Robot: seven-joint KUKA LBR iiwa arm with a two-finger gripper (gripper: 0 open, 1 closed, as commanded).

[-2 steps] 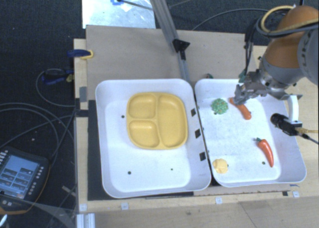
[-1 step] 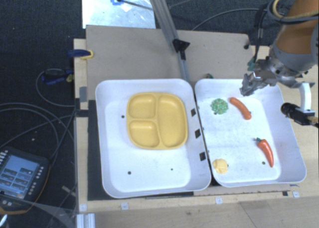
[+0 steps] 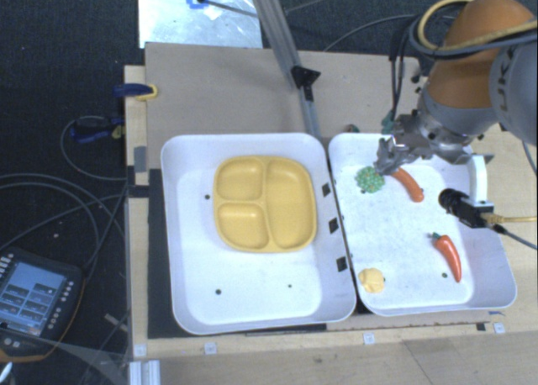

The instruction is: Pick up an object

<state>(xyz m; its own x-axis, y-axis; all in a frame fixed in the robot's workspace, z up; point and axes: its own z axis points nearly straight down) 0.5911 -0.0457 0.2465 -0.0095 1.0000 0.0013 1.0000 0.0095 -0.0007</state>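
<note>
Dark carpet with loose cables surrounds a wooden bench (image 3: 227, 89) that carries two shallow white bins side by side. Over the right bin (image 3: 496, 287) the arm's claw (image 3: 388, 159) hangs low, right above a green broccoli-like toy (image 3: 369, 179); whether it is spread or clenched cannot be told, and nothing can be seen in its grip. Just beside the green toy lies an orange sausage-shaped piece (image 3: 409, 184). Farther forward in the same bin are a red-orange carrot (image 3: 448, 255) and a small yellow lump (image 3: 371, 280). The left bin (image 3: 189, 291) holds a yellow plate (image 3: 264, 203) with three compartments.
</note>
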